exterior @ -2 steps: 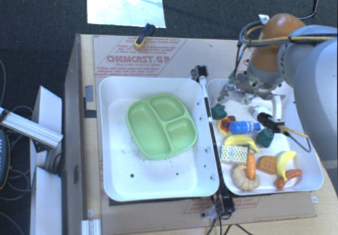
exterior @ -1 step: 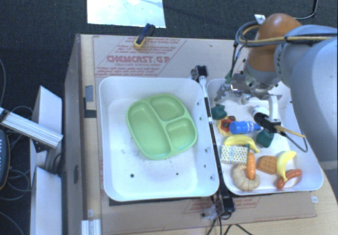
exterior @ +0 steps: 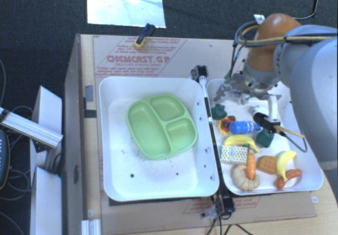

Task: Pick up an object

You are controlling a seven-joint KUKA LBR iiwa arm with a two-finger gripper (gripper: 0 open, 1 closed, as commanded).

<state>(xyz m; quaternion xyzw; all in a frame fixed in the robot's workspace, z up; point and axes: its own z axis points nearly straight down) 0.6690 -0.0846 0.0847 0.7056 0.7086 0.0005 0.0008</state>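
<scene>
The right bin [exterior: 311, 178] holds several toy foods. Among them are a blue bottle [exterior: 244, 127], a yellow banana [exterior: 242, 140], a carrot [exterior: 251, 165], a waffle [exterior: 268, 164], a second banana [exterior: 285, 162], a dark green piece [exterior: 218, 110] and a bread roll [exterior: 243, 179]. My gripper [exterior: 234, 89] hangs over the far end of this bin, just beyond the dark green piece. The orange-banded wrist [exterior: 269, 44] rises behind it. I see nothing between the fingers.
The left bin [exterior: 119, 176] carries a light green divided plate [exterior: 161, 125]. A black-and-white divider [exterior: 207, 118] runs between the bins. A teal block [exterior: 265, 139] and a checkered box [exterior: 234, 153] also lie in the right bin. The grey arm [exterior: 311, 86] covers the right bin's far right side.
</scene>
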